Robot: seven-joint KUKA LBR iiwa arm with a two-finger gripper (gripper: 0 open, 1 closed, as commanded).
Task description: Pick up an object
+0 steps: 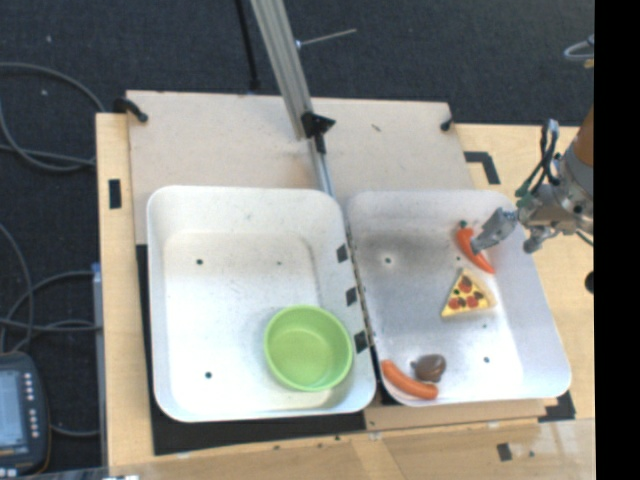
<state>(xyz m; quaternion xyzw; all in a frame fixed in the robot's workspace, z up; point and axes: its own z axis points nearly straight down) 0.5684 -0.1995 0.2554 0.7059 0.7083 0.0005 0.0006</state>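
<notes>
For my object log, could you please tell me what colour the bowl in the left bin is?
The bowl is light green, seen plainly in the camera view.

Arm (575, 168) cut by right edge; pincer (510, 226) state unclear.

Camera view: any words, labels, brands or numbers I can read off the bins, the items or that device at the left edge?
None can be read.
Device at the left edge: its screen is too small and blurred to read.
Bins, bowl, pizza slice: no print to be seen.
</notes>
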